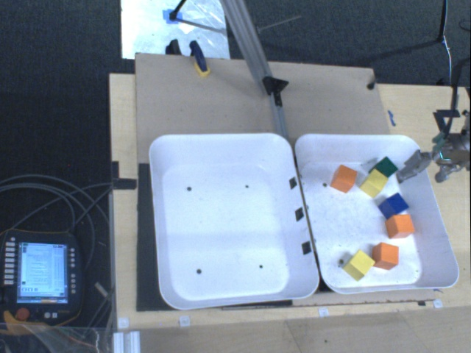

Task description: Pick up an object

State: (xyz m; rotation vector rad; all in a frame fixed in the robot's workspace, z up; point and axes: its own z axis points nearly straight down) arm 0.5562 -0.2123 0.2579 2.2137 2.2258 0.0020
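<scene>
The right white bin (434, 219) holds several coloured blocks. A green block (385, 167) and a yellow block (374, 184) touch near the back, with an orange block (344, 178) to their left. A blue block (393, 204) sits against another orange block (399, 226) in the middle. At the front lie a third orange block (385, 255) and a second yellow block (359, 264). My gripper (411, 168) reaches in from the right over the bin's back right rim, just right of the green block. Nothing is seen held in it.
The left white bin (158, 197) lies beside the right one, joined by dark clips. A slanted metal pole (250, 39) crosses the cardboard behind the bins. A teach pendant (40, 274) with cables rests on the floor at the left.
</scene>
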